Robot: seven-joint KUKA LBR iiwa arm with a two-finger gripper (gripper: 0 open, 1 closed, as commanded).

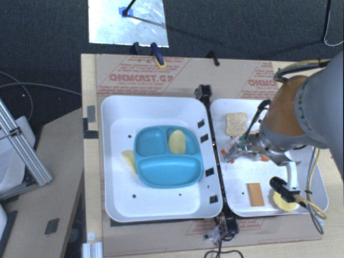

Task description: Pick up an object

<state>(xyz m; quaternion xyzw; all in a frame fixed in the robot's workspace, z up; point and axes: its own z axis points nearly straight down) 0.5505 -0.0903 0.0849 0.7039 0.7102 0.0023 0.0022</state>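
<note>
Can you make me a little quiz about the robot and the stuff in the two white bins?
1. True or false: the blue divided plate sits in the left bin.
2. Which thing lies in one compartment of that plate? A) the yellow lemon-shaped piece B) a red ball C) a spoon
3. Fill in: the gripper is low over the ______ bin, near the tan bread-like slice and above the orange block.

Key: 1 true. 2 A. 3 right.
</note>
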